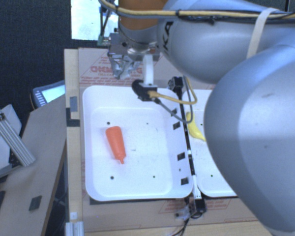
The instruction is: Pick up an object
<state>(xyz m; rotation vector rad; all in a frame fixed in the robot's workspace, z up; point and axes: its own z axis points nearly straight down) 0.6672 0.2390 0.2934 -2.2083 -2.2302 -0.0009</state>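
An orange carrot-shaped object [116,143] lies in the left white bin [91,181], left of its middle, with the narrow end pointing toward the front. A yellow object [195,130] lies in the right bin [214,183], near the divider, and the arm covers part of it. My gripper [124,69] hangs over the back rim of the left bin, well behind the carrot and apart from it. It carries nothing that I can see.
The grey arm covers most of the right bin. A yellow cable [174,101] and a black connector [140,90] hang over the left bin's back right corner. Cardboard [88,68] lies under both bins. An aluminium rail [10,136] stands at the far left.
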